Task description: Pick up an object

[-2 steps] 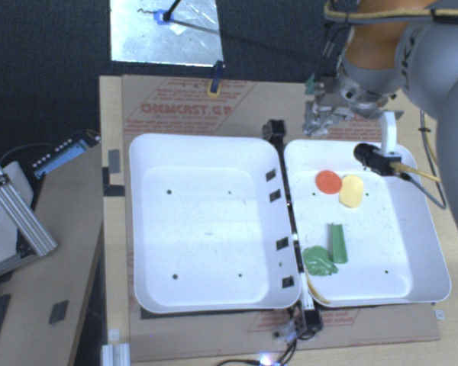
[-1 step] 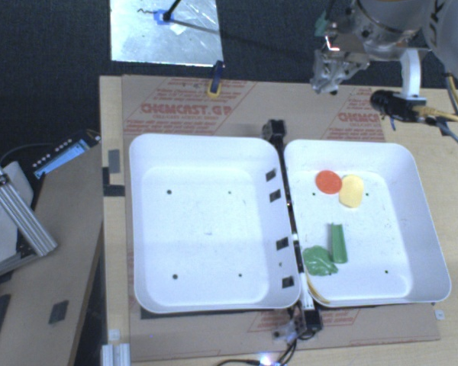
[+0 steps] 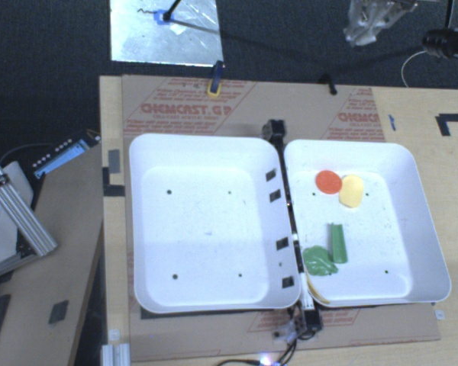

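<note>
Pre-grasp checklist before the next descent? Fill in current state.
1. Targets present in the right bin: ok. Orange disc, yellow piece, green stick and green leafy piece all lie in it.
2. Gripper clear of both bins: ok, it sits at the top right, over the dark floor beyond the bench.
3. Finger state: cannot tell, the view is blurred there.
4. Nothing carried: cannot tell for the same reason.
5. Objects well separated: not ok. The disc touches the yellow piece, and the stick touches the leafy piece.
6. Wall clearance: not ok for the leafy piece, which lies close to the bin's inner wall.
</note>
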Robot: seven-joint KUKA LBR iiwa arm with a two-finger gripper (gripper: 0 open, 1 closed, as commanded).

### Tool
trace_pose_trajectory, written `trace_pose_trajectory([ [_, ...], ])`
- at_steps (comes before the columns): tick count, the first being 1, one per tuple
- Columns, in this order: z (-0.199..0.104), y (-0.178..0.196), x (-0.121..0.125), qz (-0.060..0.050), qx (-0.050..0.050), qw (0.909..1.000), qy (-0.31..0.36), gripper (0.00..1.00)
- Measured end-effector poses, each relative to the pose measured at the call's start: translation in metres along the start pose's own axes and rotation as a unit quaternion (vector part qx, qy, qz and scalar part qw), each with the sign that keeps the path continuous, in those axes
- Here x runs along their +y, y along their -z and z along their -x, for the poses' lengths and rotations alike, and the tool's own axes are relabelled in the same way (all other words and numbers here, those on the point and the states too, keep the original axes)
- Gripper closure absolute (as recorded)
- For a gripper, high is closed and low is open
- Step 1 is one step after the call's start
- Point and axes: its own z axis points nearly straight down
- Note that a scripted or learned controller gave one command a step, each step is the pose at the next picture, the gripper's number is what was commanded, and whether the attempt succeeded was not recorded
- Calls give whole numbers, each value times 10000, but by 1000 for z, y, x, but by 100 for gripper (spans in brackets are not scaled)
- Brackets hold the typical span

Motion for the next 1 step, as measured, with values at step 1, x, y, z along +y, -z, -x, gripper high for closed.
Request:
trace_pose_trajectory([
  [1,61,-15,13,-88,-16,9999,-51,100],
])
